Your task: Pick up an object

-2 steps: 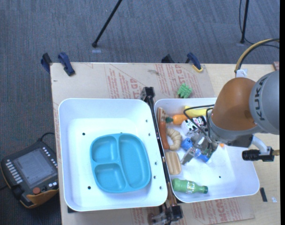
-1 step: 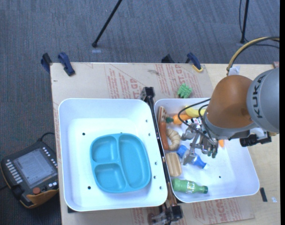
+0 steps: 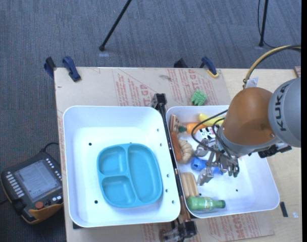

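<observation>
My gripper (image 3: 219,172) hangs low over the middle of the right bin (image 3: 259,195), under the orange wrist band. Its two fingers are spread apart, so it is open, with only white bin floor between them. A small blue toy (image 3: 197,164) lies just left of the left fingertip; I cannot tell if they touch. A green bottle (image 3: 205,203) lies on its side by the bin's front wall, below the gripper. A tan bread-like piece (image 3: 185,149) and an orange carrot-like piece (image 3: 190,128) sit to the upper left. The arm hides the bin's back right part.
The left bin (image 3: 78,130) holds a blue divided plate (image 3: 129,174). A wooden stick-like piece (image 3: 189,184) lies along the right bin's left wall. A green block (image 3: 198,98) rests on the bench behind the bins. A teach pendant (image 3: 32,185) lies on the floor at the left.
</observation>
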Motion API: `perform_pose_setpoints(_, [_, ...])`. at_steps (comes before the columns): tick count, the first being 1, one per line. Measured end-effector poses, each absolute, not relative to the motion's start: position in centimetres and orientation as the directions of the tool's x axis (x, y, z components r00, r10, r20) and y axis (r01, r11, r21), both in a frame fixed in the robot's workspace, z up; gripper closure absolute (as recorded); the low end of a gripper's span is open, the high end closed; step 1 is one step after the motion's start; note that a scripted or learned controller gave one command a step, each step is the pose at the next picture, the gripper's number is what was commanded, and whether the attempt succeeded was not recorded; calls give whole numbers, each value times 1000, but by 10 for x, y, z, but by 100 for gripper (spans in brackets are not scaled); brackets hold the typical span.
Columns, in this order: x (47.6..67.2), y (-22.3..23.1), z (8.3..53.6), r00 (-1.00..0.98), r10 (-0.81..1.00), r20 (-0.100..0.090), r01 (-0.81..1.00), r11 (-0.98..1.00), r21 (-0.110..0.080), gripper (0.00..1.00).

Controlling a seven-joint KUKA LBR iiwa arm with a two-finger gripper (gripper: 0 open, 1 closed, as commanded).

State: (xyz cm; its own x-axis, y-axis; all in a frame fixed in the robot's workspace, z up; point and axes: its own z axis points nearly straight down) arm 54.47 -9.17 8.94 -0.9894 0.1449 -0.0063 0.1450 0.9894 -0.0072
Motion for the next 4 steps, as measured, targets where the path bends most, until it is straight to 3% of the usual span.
perform_pose_setpoints(4, [545, -92, 89, -989, 147, -6, 147, 989, -7, 0])
